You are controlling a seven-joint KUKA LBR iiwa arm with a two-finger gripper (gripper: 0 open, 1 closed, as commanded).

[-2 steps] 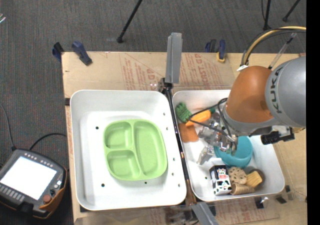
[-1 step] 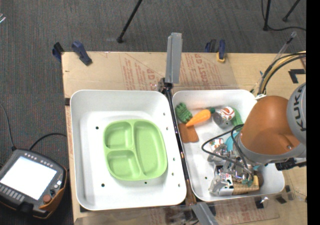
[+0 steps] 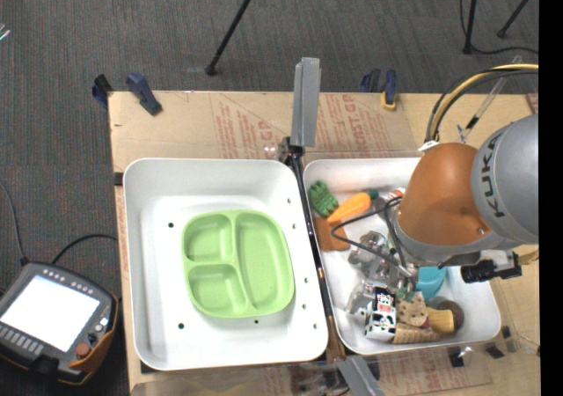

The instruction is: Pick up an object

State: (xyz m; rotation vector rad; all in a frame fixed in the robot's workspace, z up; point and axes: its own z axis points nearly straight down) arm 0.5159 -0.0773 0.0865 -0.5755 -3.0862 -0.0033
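— Left bin [image 3: 145, 209]?
— White, shallow. Contains one green tray [image 3: 237, 262], three compartments, lying flat near the middle.

— Right bin [image 3: 352, 170]?
— White, touching the left bin along the shared edge. Holds a cluster of small toys: green piece [image 3: 323, 199] near the upper left corner; orange carrot [image 3: 354, 207] just beside it, slanted; brown piece [image 3: 332, 236] below the carrot; black-and-white cow carton [image 3: 381, 313] toward the lower edge; waffle cone [image 3: 410, 322] just right of the carton; brown-and-yellow item [image 3: 444, 318] beside the cone; blue cup [image 3: 431, 280], partly hidden under the arm.

— Arm [image 3: 457, 201]?
— Grey, orange band, entering from the right, covering the right bin's middle and right half.

— Gripper [image 3: 380, 273]?
— Metal, low over the toy cluster, just above the carton. Finger opening: cannot tell; tips lost among clutter. Nothing seen held.

— Surroundings?
— Cardboard-topped bench [image 3: 220, 126], blue clamps [image 3: 141, 91] at the back edge, pendant [image 3: 53, 319] on the floor lower left.
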